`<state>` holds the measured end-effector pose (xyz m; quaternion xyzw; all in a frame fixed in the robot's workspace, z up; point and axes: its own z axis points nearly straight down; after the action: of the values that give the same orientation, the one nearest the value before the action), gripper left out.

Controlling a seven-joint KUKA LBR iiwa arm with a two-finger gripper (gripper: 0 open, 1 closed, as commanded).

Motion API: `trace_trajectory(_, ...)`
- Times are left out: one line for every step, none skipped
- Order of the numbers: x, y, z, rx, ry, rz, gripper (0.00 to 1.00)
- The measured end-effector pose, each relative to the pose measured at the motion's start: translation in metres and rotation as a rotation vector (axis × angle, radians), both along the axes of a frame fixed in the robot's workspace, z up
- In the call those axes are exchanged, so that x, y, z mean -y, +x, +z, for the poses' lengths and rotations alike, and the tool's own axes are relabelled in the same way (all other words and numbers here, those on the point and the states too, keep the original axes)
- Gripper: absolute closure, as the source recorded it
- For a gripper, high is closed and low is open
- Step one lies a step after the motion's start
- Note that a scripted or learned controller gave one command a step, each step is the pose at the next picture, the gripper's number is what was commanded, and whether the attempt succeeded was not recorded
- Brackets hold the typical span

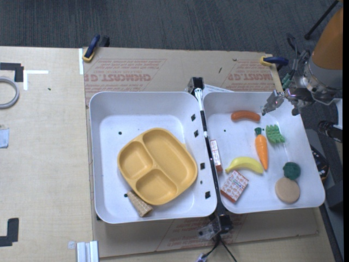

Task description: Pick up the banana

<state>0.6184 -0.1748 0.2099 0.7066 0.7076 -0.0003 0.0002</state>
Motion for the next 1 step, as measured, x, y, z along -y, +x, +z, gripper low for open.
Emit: trace_trajectory(-0.0378,-0.0625,-0.0451,0.0,0.0,0.163,0.0)
